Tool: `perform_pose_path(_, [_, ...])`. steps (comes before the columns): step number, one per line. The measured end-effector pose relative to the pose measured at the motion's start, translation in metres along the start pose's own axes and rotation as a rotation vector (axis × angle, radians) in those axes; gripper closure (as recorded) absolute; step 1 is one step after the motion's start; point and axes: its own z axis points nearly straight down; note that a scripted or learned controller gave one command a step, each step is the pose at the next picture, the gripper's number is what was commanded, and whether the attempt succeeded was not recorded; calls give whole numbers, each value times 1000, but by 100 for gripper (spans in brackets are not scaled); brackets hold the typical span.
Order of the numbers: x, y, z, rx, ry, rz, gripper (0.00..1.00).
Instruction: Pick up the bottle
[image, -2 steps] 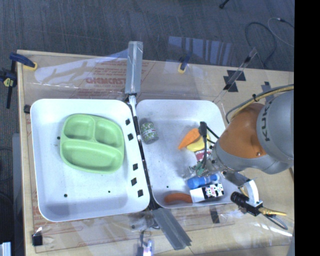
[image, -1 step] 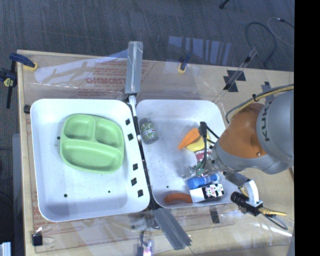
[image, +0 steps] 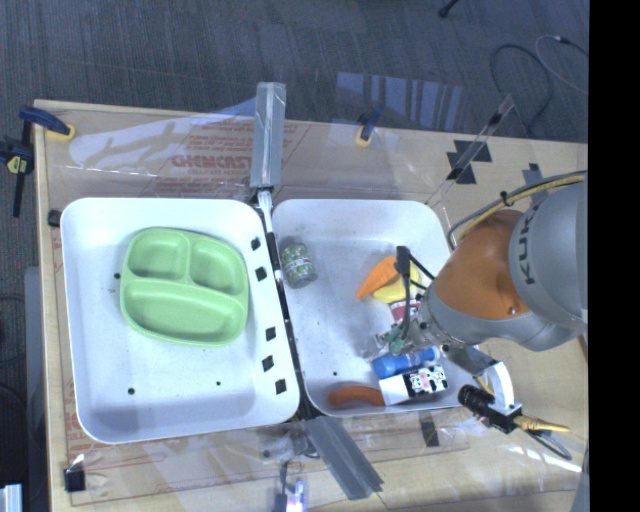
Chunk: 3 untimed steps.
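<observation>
We found the bottle (image: 408, 362) lying on its side toward five o'clock in the right bin (image: 330, 225), a small blue plastic body beside a white patterned carton (image: 422, 383). We judged it light, stiff and somewhat slick, so it could roll; a grip across its middle, square to its long axis, looked safest. The gripper (image: 408, 322) hung just above it at its twelve o'clock, and we could not tell how it was set. An orange carrot-like toy (image: 380, 277) lay further toward twelve, a smooth reddish sausage shape (image: 355, 397) at seven, and a small speckled jar (image: 296, 262) at ten. The left bin (image: 90, 330) carried a glossy green divided plate (image: 186, 285).
</observation>
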Motion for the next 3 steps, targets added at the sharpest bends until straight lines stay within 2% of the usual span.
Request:
perform_pose_path(1, [0, 1, -8, 1, 1, -4, 100])
perform_pose_path(2, [0, 0, -8, 2, 1, -4, 0])
perform_pose_path(3, [0, 6, 1, 4, 3, -187, 0])
